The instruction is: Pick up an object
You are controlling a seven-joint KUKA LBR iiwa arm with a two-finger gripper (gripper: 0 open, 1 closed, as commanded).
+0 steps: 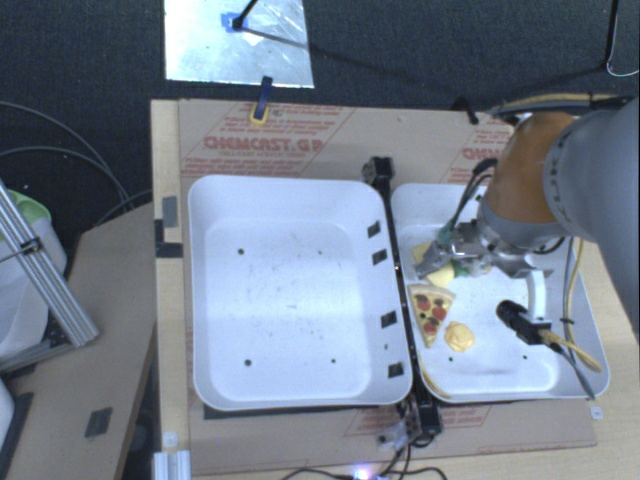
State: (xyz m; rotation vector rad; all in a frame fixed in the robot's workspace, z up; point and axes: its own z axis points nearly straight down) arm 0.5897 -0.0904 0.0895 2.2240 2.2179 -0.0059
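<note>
A toy pizza slice lies in the right bin, near its left wall, with a yellow lump just beside it. The claw is low in this bin, close to the slice, and I cannot tell if it is apart or together. Something green peeks out by it, too hidden to name. Both bins sit on a brown surface with red letters. The floor is dark, and a shiny sheet lies on it. The arm is cut off at the edge.

Robotics lab. Grey industrial arm over white left bin and right bin on cardboard-lined bench, aluminium extrusion frame at left, loose cables across dark carpet.
</note>
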